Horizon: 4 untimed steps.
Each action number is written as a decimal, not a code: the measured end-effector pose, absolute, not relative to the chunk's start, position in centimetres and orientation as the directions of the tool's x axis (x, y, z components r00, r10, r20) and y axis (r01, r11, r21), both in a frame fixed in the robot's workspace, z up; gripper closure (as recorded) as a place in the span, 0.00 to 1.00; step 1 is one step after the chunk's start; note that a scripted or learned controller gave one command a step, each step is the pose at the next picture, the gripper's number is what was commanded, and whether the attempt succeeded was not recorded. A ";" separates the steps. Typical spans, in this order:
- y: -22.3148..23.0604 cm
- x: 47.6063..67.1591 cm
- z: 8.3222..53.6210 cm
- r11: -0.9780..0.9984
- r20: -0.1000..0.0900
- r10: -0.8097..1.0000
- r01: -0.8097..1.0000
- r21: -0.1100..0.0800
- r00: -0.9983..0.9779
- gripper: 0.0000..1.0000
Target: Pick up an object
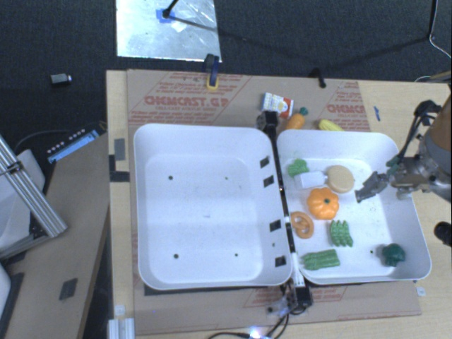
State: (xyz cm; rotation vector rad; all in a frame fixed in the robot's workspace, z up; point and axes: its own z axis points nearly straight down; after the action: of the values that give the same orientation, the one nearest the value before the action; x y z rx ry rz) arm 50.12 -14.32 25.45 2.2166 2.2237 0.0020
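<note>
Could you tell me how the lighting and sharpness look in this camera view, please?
Camera view: even, soft light; the white bins are bright but not blown out; glare streaks the foil sheet at top; the pumpkin is fairly crisp; the gripper looks slightly soft.

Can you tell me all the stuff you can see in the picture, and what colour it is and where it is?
Bins: two, white, side by side on the bench; left bin, right bin.
Pumpkin: one, orange, middle of the right bin.
Bread roll: one, tan, just above the pumpkin.
Pretzel: one, orange, near the right bin's left wall.
Green toys: four, in the right bin; one each at the top left, centre, bottom and bottom right corner.
Small toys: a few, white, orange and yellow, on the bench behind the right bin.
Gripper: one, grey, over the right bin.
</note>
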 end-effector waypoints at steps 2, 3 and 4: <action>-9.6 59.4 8.9 0.006 -0.004 1.000 1.000 0.015 -0.006 0.00; -8.5 63.9 8.9 0.006 -0.003 1.000 1.000 0.011 -0.006 0.00; -8.7 63.9 10.1 0.007 -0.006 1.000 1.000 0.017 -0.007 1.00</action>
State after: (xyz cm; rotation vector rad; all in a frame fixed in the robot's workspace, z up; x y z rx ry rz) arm 63.92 -8.69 10.10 2.2026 2.2178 0.0127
